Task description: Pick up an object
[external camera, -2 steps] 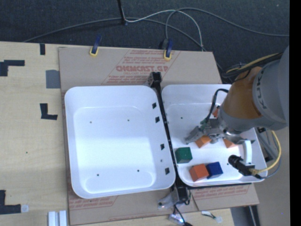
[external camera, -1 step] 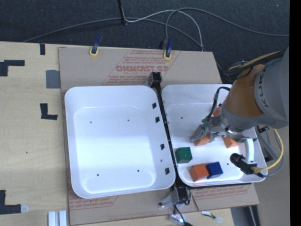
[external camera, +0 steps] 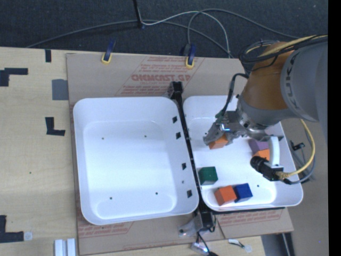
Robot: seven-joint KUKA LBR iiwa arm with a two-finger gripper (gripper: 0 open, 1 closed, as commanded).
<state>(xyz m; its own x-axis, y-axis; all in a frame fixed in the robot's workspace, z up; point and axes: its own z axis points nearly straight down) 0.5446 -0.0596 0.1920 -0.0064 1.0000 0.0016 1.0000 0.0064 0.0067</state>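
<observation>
My pincer (external camera: 217, 138) clenches a small orange block (external camera: 218, 143) over the glossy white right bin (external camera: 202, 108); below it rest a green cube (external camera: 208, 175), an orange cube (external camera: 225, 194) and a blue cube (external camera: 243, 191).

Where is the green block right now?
The green block sits in the right bin, near the divider, just up-left of the orange block and blue block.
</observation>
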